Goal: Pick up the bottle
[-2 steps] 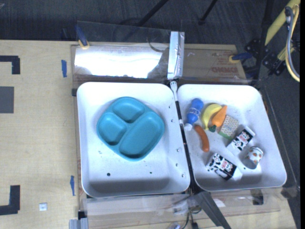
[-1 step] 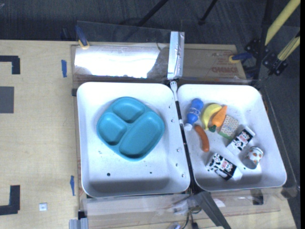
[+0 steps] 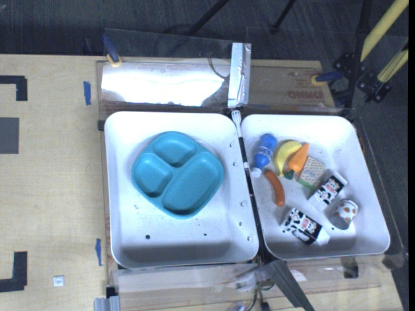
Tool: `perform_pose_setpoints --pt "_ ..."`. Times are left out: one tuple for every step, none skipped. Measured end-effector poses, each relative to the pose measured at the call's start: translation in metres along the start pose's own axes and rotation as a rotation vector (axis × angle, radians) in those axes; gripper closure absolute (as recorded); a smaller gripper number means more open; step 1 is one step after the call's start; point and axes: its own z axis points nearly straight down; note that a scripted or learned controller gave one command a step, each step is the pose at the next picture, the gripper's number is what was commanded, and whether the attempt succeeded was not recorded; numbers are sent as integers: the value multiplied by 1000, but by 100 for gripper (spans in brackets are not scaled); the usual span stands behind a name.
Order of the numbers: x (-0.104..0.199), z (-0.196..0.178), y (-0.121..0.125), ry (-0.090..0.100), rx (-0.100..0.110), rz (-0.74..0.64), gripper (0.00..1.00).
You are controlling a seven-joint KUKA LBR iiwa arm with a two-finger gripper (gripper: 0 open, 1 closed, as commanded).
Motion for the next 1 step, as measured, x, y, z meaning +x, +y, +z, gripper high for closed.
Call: perform_pose_setpoints --pt "0 0 0 0 0 0 0"
